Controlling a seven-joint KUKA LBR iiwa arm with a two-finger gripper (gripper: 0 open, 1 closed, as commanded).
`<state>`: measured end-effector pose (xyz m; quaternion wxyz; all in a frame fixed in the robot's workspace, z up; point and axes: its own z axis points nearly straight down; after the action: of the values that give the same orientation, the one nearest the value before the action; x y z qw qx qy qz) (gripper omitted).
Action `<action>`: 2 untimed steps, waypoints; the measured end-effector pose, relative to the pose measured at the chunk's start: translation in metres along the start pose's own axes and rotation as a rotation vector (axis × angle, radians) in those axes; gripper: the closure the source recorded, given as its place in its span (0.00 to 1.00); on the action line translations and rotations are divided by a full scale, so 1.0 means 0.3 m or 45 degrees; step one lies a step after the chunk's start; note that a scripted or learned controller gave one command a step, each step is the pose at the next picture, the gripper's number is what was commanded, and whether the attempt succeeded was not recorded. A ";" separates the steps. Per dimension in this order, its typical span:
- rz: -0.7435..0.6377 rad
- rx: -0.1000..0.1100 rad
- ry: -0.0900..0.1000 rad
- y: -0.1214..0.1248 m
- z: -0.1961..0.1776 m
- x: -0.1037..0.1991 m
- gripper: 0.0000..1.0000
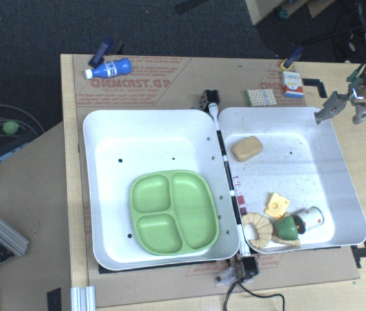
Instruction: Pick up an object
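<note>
The right bin [325, 173] holds a tan bread roll [246, 148] near its back left. A yellow cheese wedge [276, 205], a pale croissant [258, 229], a green pepper [287, 228] and a small white and red object [311, 218] cluster at its front. My gripper [344, 112] hangs over the bin's back right corner, far from all of these. It stands open with nothing between its fingers.
A green divided plate [171, 211] lies in the left bin [105, 148]. On the bench behind the bins lie a blue bottle [109, 69], a small patterned card [261, 97] and a small box [291, 83]. A black hinge strip [225, 157] separates the bins.
</note>
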<state>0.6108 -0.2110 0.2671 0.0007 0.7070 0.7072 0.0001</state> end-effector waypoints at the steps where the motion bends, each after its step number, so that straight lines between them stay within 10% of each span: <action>1: -0.002 0.008 0.004 0.085 0.385 0.156 0.00; 2: -0.002 0.005 0.004 0.060 0.461 0.333 0.00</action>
<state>0.6289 -0.1112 0.1287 -0.0018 0.7065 0.7077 -0.0001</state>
